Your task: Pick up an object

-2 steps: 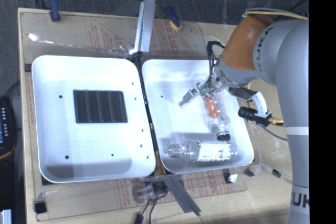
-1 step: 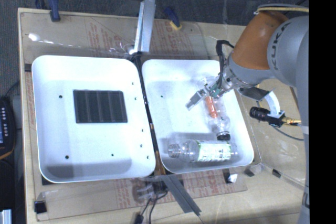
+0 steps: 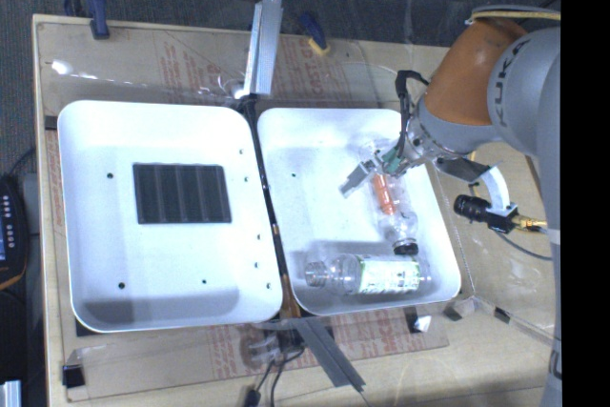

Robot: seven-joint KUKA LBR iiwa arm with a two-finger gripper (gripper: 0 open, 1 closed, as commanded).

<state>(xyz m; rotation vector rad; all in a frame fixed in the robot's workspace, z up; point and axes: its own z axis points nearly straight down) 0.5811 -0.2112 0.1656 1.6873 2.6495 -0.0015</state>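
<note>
Camera view, clear plastic bottle, glossy white bin, ribbed dark tray

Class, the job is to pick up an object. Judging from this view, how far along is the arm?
Done: the gripper is down inside the right bin, by the small bottle. In hand: nothing visibly lifted; I cannot tell whether it grips anything. Left: grasp and raise an object. The large bottle lies untouched at the bin's near edge.
</note>
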